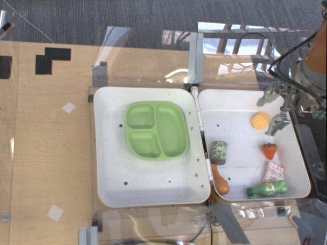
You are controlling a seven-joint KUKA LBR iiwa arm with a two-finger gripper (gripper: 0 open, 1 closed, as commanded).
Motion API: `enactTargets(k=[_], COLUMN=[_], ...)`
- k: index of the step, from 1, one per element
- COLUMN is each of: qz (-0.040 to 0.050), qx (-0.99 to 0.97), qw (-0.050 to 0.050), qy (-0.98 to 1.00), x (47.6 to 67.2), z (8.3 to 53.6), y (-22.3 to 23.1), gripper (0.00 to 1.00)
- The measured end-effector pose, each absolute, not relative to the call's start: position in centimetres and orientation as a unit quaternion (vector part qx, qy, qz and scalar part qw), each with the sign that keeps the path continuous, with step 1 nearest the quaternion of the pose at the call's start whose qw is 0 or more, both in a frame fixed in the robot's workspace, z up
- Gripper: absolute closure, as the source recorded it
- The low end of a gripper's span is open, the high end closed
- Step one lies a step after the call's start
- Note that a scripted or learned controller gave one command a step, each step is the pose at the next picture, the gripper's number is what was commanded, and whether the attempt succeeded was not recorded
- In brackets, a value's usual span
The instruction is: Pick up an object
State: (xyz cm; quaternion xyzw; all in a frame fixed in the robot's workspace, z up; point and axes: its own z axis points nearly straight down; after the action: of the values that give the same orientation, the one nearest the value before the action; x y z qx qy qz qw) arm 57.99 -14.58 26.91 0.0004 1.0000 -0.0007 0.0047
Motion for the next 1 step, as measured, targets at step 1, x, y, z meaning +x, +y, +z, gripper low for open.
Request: enactTargets(k=[1], qz=[0.0002], qx=[0.088], qw=[0.0], qy=[0.996], x=[57.57], z=[15.77], y=[-20.6], gripper=[0.0])
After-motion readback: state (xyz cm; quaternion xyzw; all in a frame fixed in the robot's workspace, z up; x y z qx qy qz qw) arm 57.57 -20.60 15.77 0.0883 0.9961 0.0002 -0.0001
